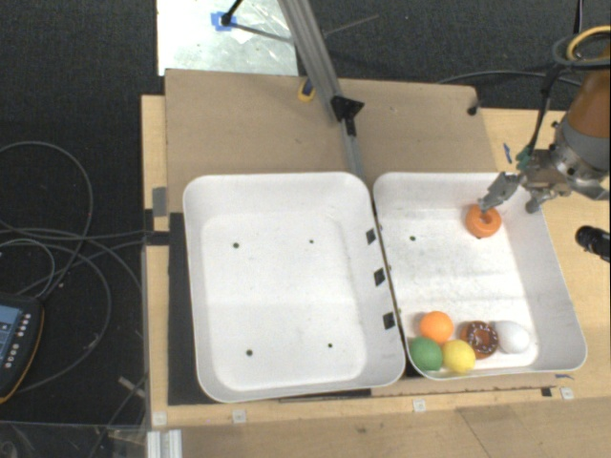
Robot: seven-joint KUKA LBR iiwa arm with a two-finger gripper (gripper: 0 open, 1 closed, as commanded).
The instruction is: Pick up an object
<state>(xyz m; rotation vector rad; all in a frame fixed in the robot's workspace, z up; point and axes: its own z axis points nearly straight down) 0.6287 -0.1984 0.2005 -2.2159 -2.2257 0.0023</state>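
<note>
1. The gripper [516, 191] hangs over the right bin [449, 265], fingers spread open with nothing between them.
2. An orange round object [483, 220] sits just below the left fingertip, in the bin's upper right area.
3. At the near edge lie an orange ball [436, 326], green ball [427, 354], yellow ball [459, 356], chocolate doughnut [478, 337] and white ball [513, 337].
4. The left bin [282, 284] adjoins it.

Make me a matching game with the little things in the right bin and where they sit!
Things:
1. orange disc
2. white egg
3. green ball
4. doughnut

Places:
A. nearest the middle divider, front row
B. alone at the back, under the gripper
C. front right corner
D. between the egg and the yellow ball

Pairs: 1-B, 2-C, 3-A, 4-D
</note>
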